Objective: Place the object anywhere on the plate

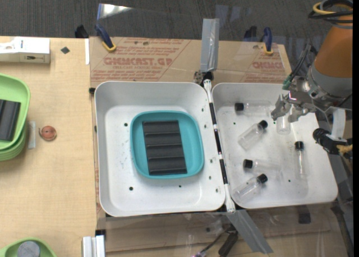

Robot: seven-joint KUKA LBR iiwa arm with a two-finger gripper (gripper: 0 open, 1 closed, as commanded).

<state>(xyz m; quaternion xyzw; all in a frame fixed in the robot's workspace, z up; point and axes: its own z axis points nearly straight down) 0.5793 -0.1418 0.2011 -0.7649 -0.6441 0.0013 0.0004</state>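
A teal plate [193, 143] with a dark ridged insert lies in the left white bin [112, 155]. Several clear vials with black caps lie in the right white bin [320, 188]: one [251, 135] in the middle, one [249, 186] near the front, one [300, 157] at the right. My gripper [285, 113] hangs over the right bin's far right part. A pale, clear vial-like shape [282, 124] sits right below it; whether it is held is unclear.
Two loose black caps [239, 106] [247, 164] lie in the right bin. Green trays [14, 115] and a small round piece [48, 133] sit on the bench at the left. Cardboard [146, 59] lies behind the bins.
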